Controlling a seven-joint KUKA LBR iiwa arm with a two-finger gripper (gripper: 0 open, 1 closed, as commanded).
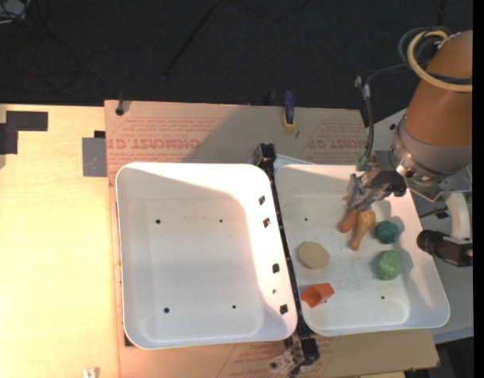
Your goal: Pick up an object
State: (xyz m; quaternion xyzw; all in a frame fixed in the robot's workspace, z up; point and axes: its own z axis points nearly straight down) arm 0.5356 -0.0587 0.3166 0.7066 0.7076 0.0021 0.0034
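The right bin [415, 309] holds several small objects. An orange carrot-like piece [349, 222] and a tan-orange stick-like piece [361, 228] lie together near its middle. My gripper [360, 197] hangs from the grey and orange arm directly over their upper ends, very close to them or touching; I cannot tell which. To the right lie a teal lump [388, 231] and a green lump [388, 265]. A tan round disc [313, 254] and a red block [318, 294] sit nearer the divider between the bins.
The left bin [132, 211] stands beside the right one, their rims meeting at a black clipped seam [275, 235]. Cardboard lies under both bins. A black fixture [443, 246] sticks in at the right bin's right rim.
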